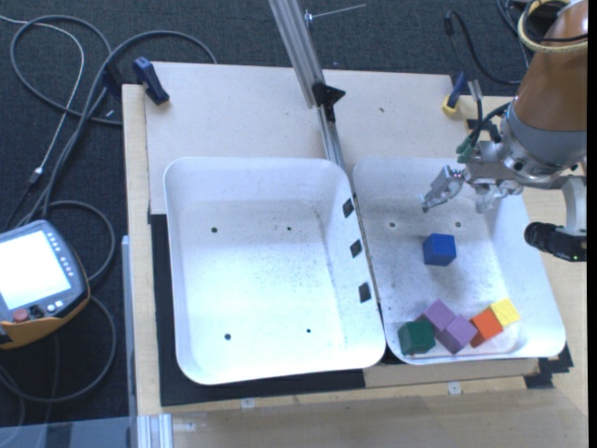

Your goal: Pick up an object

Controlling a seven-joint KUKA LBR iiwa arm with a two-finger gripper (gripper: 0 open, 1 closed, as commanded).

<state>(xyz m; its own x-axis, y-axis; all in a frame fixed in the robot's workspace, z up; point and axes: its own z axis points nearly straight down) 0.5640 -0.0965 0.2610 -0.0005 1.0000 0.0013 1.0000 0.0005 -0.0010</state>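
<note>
Tool up over the right bin, blocks sitting below it

Your tool (459, 192) hangs above the far half of the right bin (536, 278), fingers spread apart with nothing between them. The blue cube (439, 249) lies on the bin floor just nearer the camera than the tool, clear of it. Along the near wall you've got a cluster: green block (417, 336), two purple blocks (449, 326), an orange block (486, 325) and a yellow block (505, 312), all bunched together. Left bin (187, 203) sits right beside it on the surface (233, 110).
</note>
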